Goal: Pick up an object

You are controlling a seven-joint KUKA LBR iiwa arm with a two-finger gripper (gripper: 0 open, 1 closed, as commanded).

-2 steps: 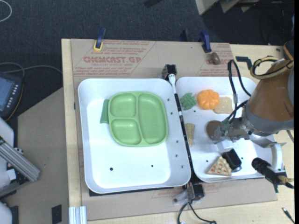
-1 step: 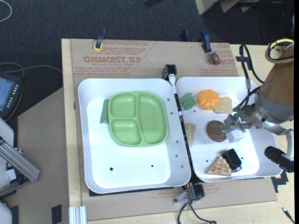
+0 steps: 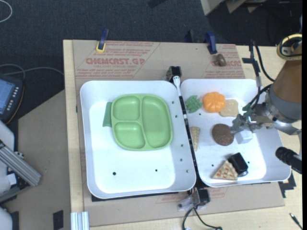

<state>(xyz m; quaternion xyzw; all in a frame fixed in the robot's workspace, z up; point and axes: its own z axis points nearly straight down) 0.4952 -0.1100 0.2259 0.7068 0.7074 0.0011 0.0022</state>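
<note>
The right bin (image 3: pixel 263 169) holds several small items: a green leafy piece (image 3: pixel 193 103), an orange round fruit (image 3: pixel 213 101), a beige piece (image 3: pixel 230 108), a brown round disc (image 3: pixel 222 134), a pale cone (image 3: pixel 195 137), a pizza slice (image 3: pixel 225 172) and a black block (image 3: pixel 238 163). My gripper (image 3: pixel 241 127) hangs low over the right bin's middle right, just to the right of the brown disc. A small white piece (image 3: pixel 245 137) lies right under it. I see nothing lifted.
A green divided plate (image 3: pixel 142 121) lies in the left bin (image 3: pixel 91 133). The arm's grey body with its orange band (image 3: pixel 290 87) covers the right bin's far right side. Clamps and cables sit along the bench's far edge.
</note>
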